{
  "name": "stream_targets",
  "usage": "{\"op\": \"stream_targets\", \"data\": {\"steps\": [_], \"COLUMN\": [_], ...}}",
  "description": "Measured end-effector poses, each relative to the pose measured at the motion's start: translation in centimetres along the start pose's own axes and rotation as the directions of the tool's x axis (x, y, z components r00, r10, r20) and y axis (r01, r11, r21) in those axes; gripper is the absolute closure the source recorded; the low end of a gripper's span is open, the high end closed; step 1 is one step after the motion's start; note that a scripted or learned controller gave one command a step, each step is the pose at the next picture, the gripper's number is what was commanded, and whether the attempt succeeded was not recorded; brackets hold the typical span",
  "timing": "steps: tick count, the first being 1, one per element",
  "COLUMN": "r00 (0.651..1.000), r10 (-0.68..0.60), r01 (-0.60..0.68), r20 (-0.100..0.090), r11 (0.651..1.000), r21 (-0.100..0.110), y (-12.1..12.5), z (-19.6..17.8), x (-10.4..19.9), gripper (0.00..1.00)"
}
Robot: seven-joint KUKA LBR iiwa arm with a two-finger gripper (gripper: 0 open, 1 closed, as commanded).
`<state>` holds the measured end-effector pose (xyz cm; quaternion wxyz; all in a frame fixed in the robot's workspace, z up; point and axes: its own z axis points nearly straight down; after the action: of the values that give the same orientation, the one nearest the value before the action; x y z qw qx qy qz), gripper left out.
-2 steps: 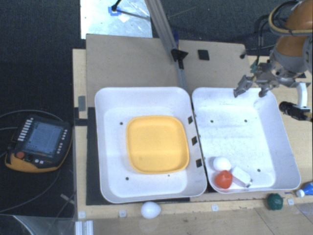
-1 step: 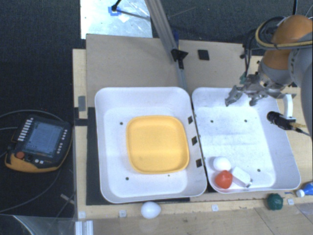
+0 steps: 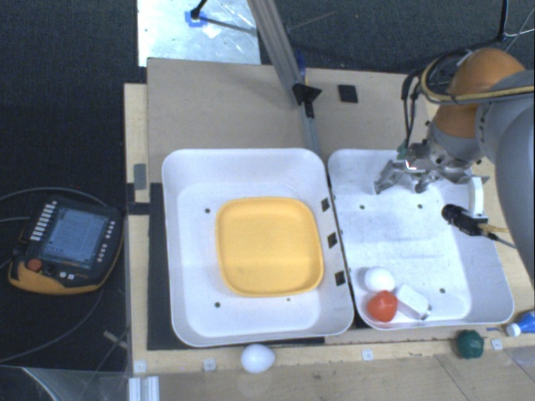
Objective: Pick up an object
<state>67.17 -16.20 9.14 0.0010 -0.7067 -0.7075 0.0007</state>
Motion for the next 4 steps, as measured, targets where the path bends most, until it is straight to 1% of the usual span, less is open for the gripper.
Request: {"op": "stream_targets", "data": {"steps": [1,2,3,4], "r00": [1.0,1.0,1.0,1.0], "r10": [-0.001,0.001,0.001,0.001], "r01": [0.001,-0.001,-0.001,-0.001], "r20": [0.001,0.001,0.001,0.001], "r11": [1.0,1.0,1.0,1.0], "r21": [-0.005,-0.007,-0.008,-0.007], "y": [0.1,-0.2,-0.9,-1.2], "z": [-1.3,-5.7,-11.7,-16.1], "x": [0.0,-0.2,-0.1,-0.6], "gripper": [1.0,1.0,1.0,1.0]}}
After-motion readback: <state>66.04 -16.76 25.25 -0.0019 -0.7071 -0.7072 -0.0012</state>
